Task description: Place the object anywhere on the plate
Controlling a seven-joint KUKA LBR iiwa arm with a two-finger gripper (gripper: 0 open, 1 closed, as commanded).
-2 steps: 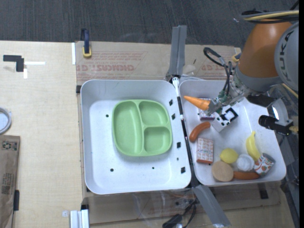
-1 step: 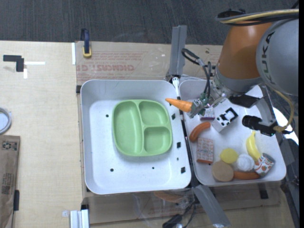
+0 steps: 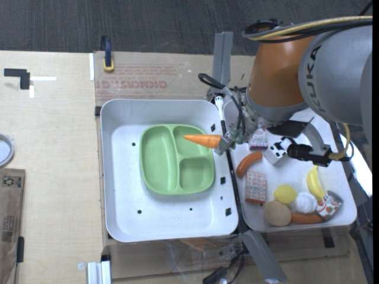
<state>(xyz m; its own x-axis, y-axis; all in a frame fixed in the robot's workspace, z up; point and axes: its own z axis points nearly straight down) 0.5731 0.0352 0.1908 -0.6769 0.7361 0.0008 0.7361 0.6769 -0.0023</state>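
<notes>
The claw (image 3: 225, 139) grips the carrot (image 3: 201, 139) by its thick end, so the tip juts out over the plate's (image 3: 159, 169) upper right compartment, clear of the rim, presumably ready to drop. Behind the claw, reversed red print on cardboard (image 3: 148, 83) is hard to read; the arm (image 3: 331, 58) bears part of "KUKA".

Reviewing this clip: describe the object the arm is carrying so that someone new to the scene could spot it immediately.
Start at the left white bin, which holds a green divided plate. Over the plate's right edge, at the gripper, an orange carrot is held by its thick end, its tapered tip pointing left. It alone hangs over the plate; the other toy foods lie in the right bin.
</notes>
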